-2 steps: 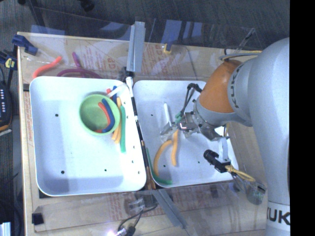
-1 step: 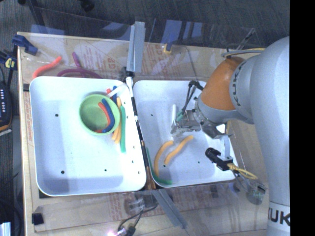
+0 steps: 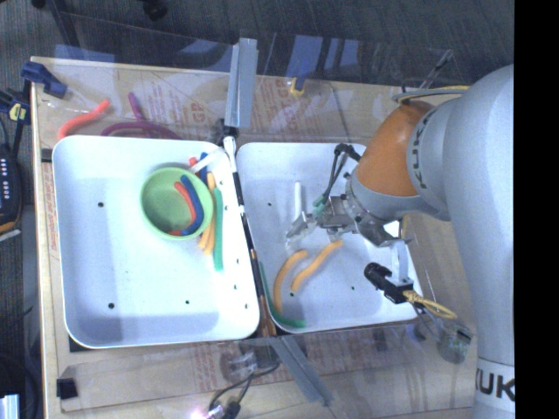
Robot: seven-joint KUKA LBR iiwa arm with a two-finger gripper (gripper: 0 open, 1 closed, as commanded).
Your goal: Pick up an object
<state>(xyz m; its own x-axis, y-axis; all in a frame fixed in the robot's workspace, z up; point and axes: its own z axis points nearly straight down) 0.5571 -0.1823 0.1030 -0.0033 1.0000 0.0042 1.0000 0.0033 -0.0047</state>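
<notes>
My fingers (image 3: 301, 225) hovering low inside the right bin (image 3: 262, 168), grip state impossible to tell, orange strips (image 3: 306, 269) lying just below them, bin floor open leftward

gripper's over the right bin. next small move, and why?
Probably a short descent onto the orange curved strips. The gripper sits low over the right bin, just above those strips, with nothing visible between its fingers. The other items, around the green bowl, lie in the left bin, well out of its path. Whether the fingers are open is unclear.

Bowl (image 3: 177, 202) in left bin (image 3: 87, 260)
</notes>
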